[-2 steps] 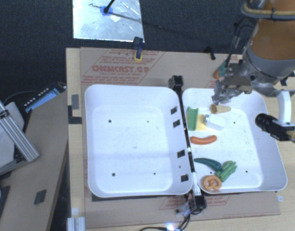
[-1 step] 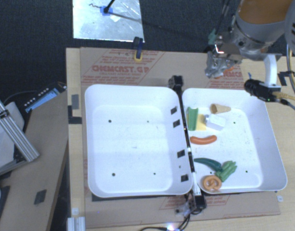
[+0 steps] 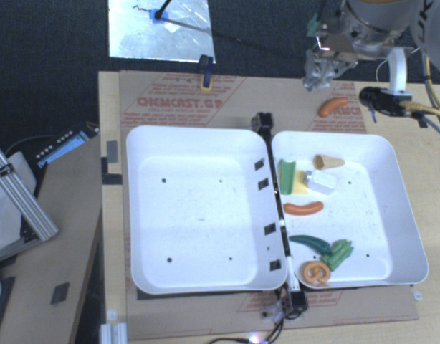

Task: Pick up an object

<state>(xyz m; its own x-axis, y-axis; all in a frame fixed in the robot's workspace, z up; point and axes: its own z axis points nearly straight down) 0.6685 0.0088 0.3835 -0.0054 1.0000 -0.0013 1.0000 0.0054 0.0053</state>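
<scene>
Orange sausage [image 3: 333,107] lies on the cardboard [image 3: 177,95] beyond the right bin [image 3: 403,213], outside it. Gripper [image 3: 319,77] hangs just beside it, upper left; jaw state unreadable. Right bin has another sausage [image 3: 303,208], green pieces [image 3: 287,175], a pretzel [image 3: 314,271].

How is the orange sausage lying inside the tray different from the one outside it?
The sausage in the right bin lies nearly level among other toys; the sausage outside rests tilted on the brown board behind the bin, below the claw. The inside one looks longer, thinner. Both are orange.
</scene>
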